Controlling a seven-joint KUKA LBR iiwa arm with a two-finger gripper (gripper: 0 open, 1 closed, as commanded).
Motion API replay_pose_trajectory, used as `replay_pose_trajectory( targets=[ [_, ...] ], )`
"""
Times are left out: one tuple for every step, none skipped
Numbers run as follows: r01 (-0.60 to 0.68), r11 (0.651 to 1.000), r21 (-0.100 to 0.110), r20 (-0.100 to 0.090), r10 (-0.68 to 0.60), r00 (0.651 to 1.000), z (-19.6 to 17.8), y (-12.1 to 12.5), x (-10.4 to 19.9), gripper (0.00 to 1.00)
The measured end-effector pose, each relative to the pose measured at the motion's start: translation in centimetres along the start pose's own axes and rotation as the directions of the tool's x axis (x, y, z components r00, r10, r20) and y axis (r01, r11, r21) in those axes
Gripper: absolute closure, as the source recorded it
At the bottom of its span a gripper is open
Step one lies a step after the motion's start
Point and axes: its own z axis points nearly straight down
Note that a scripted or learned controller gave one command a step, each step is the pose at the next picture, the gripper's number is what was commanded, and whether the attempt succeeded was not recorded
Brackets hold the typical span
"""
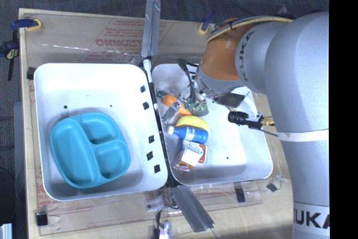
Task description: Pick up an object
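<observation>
The arm reaches in from the right, and its gripper (195, 102) is low in the back of the right bin (254, 159). A small orange object (167, 101) lies just to the gripper's left. Directly in front of it is a yellow banana (193, 121). A blue bottle with a white cap (191, 134) lies in front of the banana. Nearest the bin's front wall is an orange and white carton (191, 156). The wrist hides the gripper's tips and whatever lies under them.
The left bin (50, 81) holds a blue divided tray (89, 148) at its front left. A ridge with black clips (152, 131) separates the two bins. The arm's grey body covers the right side of the bench.
</observation>
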Motion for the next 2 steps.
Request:
replay_pose_trajectory(
  targets=[
    [0.006, 1.000, -0.001, 0.001, -0.006, 1.000, -1.0, 0.2, 0.0, 1.00],
    [-0.055, 0.998, -0.003, 0.000, 0.055, 0.998, -10.2, 5.5, 2.6, 1.00]
  ],
)
